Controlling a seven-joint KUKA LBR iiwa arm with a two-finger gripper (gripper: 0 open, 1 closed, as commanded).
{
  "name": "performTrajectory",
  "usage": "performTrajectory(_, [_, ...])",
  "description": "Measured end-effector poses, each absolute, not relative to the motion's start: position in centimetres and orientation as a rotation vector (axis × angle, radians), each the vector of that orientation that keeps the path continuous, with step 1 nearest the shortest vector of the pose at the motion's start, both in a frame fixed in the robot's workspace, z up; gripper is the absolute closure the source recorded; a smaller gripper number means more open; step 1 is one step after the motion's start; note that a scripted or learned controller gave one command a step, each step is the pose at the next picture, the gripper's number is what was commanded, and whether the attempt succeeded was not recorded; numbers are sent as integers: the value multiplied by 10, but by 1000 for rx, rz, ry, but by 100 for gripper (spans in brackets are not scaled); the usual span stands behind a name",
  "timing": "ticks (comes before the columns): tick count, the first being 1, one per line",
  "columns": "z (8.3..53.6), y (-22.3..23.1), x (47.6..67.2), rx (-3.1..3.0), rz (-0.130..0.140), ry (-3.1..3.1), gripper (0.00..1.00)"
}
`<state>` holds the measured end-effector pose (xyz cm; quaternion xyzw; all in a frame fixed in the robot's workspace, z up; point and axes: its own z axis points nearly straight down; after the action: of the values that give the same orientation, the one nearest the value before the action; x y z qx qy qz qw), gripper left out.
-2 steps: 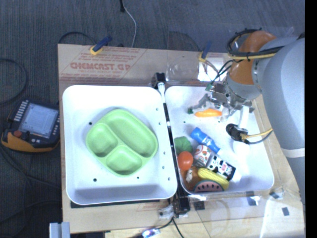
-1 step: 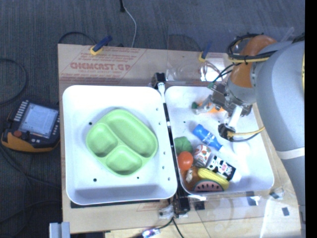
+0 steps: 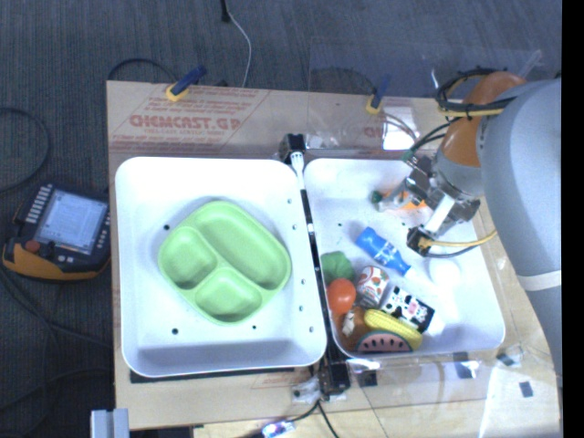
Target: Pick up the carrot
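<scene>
The carrot point(image 3: 408, 204) (orange, with a green tip) is seen in the upper part of the right bin point(image 3: 474, 322), just beside the claw point(image 3: 422, 196). Whether the claw is spread or pressed together cannot be told. Below, a blue packet point(image 3: 381, 250) and toy foods are clustered. A green divided plate point(image 3: 225, 260) is held in the left bin point(image 3: 137, 336).

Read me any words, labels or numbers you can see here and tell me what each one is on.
"CHEMCAST GP": red print on the brown board under the bins, blurred, so the spelling is uncertain.
Handheld pendant on the floor: its screen is too small to read.
Blue packet in the right bin: markings too blurred to read.
</scene>
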<state>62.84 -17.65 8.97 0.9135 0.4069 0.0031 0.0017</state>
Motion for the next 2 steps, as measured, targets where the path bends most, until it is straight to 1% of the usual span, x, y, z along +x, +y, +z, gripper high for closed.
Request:
performTrajectory(1, [93, -203, 644, 3015, -56, 992, 0])
performTrajectory(2, [91, -214, 624, 3136, 30, 330, 0])
